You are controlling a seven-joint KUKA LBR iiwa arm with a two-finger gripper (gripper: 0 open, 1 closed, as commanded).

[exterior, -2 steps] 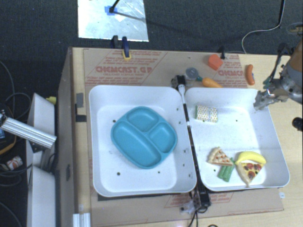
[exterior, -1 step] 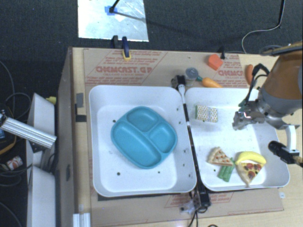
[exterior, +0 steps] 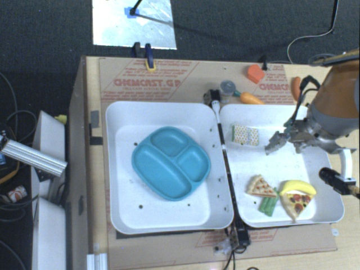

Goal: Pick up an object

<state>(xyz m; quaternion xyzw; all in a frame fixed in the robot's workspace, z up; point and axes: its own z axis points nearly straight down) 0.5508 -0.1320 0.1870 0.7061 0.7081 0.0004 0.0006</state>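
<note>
My gripper (exterior: 274, 145) hangs over the middle of the right bin (exterior: 332, 207), reaching in from the right. Just to its left lies a small white block with a dotted pattern (exterior: 246, 134), apart from the gripper. Toward the bin's front lie a pizza slice (exterior: 260, 187), a green piece (exterior: 268, 206), a yellow banana (exterior: 298, 185) and a second pizza slice (exterior: 296, 202). I see nothing held in the gripper.
A blue divided plate (exterior: 170, 162) lies in the left bin (exterior: 126, 128). On the bench behind the bins sit an orange block (exterior: 255, 73), a carrot (exterior: 250, 98) and a grey round piece (exterior: 227, 87).
</note>
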